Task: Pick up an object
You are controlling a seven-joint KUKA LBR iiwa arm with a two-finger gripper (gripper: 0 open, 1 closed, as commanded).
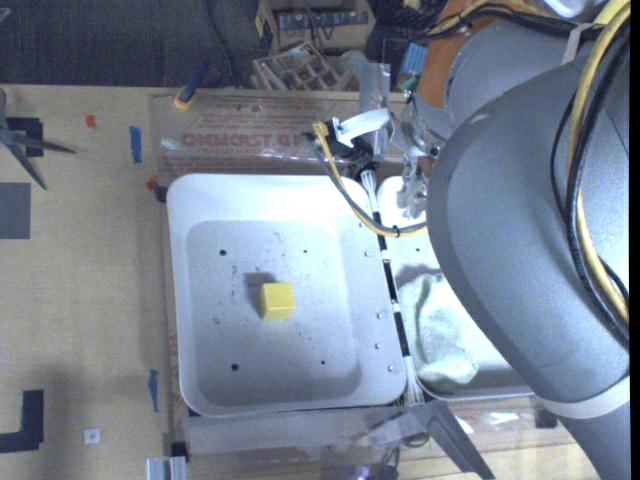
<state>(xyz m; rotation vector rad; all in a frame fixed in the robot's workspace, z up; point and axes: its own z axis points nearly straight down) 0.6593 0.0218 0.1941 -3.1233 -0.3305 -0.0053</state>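
Yellow block (278, 300): a small cube, lying on the floor of the left bin (200, 208), a little left of the middle and toward the near side, with a short grey shadow just above and to its left. It sits alone on the speckled grey-white floor, well apart from every wall, and a few dark dots are scattered around it.

To the right, past the dark seam where the two trays meet, the right bin (420, 268) holds a crumpled pale cloth (440, 333), greenish white, lying against the near wall.

The arm (530, 218) looms over that right side, a broad grey mass covering most of that bin, with its orange band (445, 38) up near the top and yellow cable (350, 193) looping down across the bins' shared edge. The gripper (410, 193) hangs at the far end of the right bin, near the seam, well apart from the block. From where I stand I cannot tell how it is set; it is a blur of pale metal against the white tray.

Beyond the bins, a clear plastic sheet with red lettering (250, 138) lies on the wooden bench (80, 268).
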